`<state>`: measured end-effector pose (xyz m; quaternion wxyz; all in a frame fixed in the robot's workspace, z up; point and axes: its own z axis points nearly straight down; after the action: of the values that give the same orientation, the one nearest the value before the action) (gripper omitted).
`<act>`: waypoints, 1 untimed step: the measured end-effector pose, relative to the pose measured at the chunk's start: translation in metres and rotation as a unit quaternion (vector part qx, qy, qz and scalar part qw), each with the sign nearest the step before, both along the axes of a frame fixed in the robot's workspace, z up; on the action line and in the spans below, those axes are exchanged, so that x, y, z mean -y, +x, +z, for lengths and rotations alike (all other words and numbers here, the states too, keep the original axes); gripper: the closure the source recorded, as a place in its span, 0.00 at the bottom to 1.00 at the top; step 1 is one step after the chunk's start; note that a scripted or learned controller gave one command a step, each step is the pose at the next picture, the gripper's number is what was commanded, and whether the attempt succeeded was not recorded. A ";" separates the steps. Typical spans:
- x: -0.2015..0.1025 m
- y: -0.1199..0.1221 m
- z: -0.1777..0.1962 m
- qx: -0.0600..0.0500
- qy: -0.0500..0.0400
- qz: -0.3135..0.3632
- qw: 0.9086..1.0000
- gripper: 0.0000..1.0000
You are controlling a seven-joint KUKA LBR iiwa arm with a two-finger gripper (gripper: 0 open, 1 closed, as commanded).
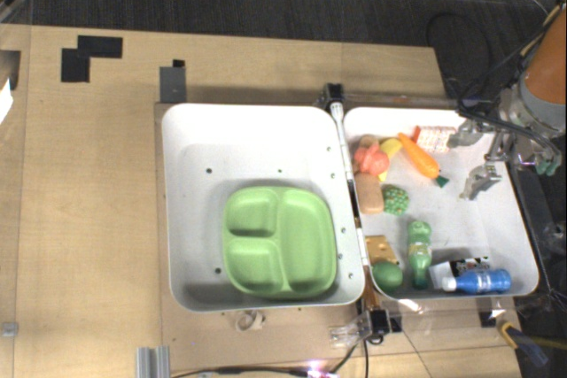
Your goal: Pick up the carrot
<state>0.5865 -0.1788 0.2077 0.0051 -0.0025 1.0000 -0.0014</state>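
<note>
The carrot (418, 154), orange with a green tip pointing lower right, lies at a slant near the far side of the right bin (509, 226). My gripper (474, 159) hangs over the same bin, a short way to the right of the carrot and apart from it. Its two grey fingers (483, 181) stand spread, so it is open with nothing between them.
Left of the carrot are a red fruit (372, 159), a yellow piece (391, 146) and a tan roll (369, 193). A small printed box (434, 137) sits behind it. Broccoli (396, 199), a green bottle (418, 243) and a blue bottle (474, 281) lie nearer. A green divided plate (279, 239) sits in the left bin (190, 190).
</note>
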 end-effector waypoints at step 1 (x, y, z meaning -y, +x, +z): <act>0.003 0.029 -0.108 0.002 0.000 0.070 0.998 0.00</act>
<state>0.6150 -0.1819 0.0999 0.0077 -0.0723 0.9974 -0.0012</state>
